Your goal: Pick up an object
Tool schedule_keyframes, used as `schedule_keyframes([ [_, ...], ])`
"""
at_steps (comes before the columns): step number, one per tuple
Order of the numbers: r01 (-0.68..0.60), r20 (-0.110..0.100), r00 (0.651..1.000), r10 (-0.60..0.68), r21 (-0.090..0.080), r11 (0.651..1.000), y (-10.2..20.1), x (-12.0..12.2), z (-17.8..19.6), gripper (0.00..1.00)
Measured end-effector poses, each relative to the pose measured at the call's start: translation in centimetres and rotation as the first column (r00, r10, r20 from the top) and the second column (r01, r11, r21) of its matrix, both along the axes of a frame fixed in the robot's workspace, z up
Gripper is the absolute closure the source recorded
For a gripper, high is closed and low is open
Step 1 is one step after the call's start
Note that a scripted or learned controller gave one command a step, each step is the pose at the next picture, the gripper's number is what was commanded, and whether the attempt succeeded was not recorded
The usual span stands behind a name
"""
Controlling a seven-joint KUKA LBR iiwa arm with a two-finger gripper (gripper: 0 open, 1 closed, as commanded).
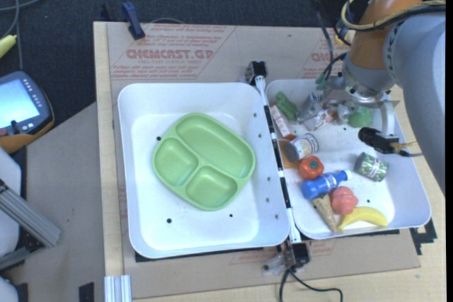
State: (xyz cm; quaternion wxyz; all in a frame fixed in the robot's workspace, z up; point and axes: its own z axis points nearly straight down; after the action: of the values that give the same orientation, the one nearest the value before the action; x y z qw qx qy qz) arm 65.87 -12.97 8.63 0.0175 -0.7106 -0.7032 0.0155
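Two bins side by side on table (212, 46). Left bin (134, 173): divided plate (204, 160) in middle. Right bin (410, 187): banana (364, 218) at front, ice-cream cone (325, 212) to its left, bottle (324, 184) behind those, tomato (311, 167) just behind bottle, can (371, 166) to the right. Gripper (327, 112) w/ arm over right bin's rear part.

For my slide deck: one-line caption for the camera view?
Grey KUKA arm's gripper hovers over toy-filled right white bin; green divided plate in left.

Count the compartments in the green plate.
3. The green plate lies in the left bin: one long compartment along its upper right side, two smaller ones along its lower left side.
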Motion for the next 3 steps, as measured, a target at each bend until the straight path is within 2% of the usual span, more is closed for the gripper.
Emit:
schedule_keyframes([
  [1, 0.001, -0.008, 1.0, -0.001, -0.003, 1.0, -0.2, -0.2, 0.8, 1.0],
  [2, -0.016, 0.049, 0.999, 0.016, -0.001, 1.0, 7.4, -3.0, 10.4, 1.0],
  [3, -0.011, 0.045, 0.999, 0.012, -0.003, 1.0, 7.0, -3.0, 9.8, 0.0],
])
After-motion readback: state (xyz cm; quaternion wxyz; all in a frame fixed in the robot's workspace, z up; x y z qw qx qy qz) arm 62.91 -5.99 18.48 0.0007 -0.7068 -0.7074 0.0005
